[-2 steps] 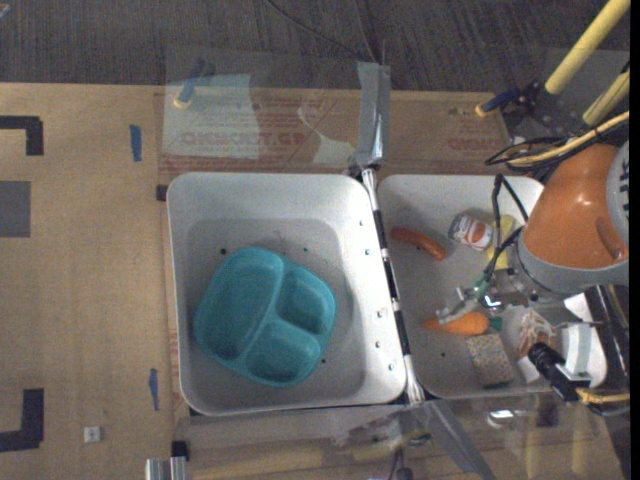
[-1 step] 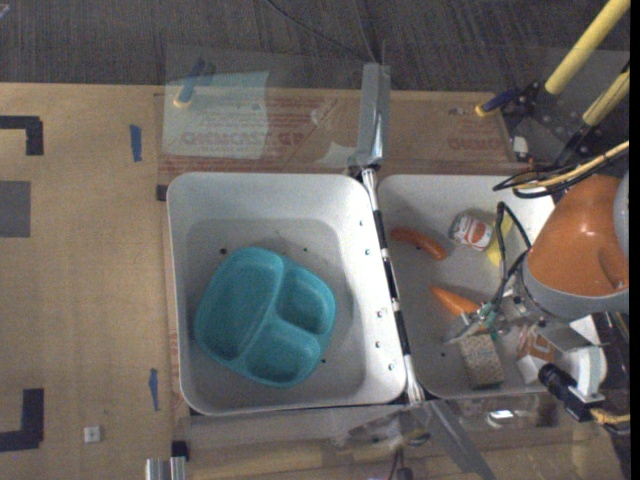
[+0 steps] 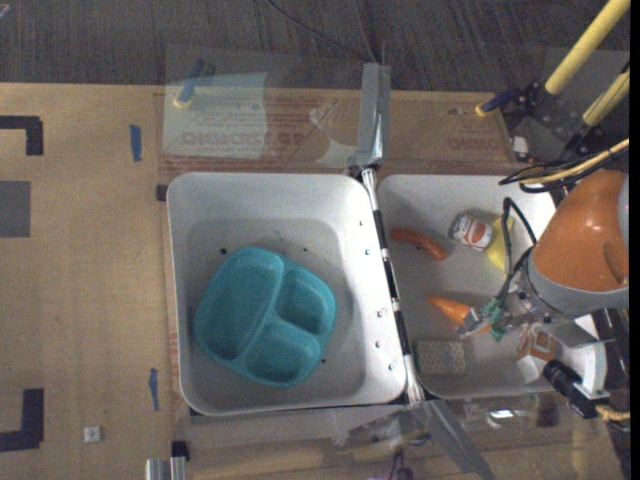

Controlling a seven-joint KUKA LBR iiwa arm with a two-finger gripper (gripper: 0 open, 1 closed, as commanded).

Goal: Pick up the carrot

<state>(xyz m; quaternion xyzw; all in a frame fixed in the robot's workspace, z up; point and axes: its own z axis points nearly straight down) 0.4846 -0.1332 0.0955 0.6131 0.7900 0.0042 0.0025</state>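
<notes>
carrot: tapered orange carrot (image 3: 451, 309) lies in right bin, long axis running left-right
my gripper (image 3: 487, 318): just right of carrot's thick end
jaws: can't tell

Seen from above, a grey-and-orange arm is reaching into the right bin (image 3: 400, 268), its gripper (image 3: 487, 320) hovering at the carrot's (image 3: 450, 309) right end, while a teal divided tray (image 3: 264, 315) is sitting in the left bin (image 3: 200, 208).
</notes>
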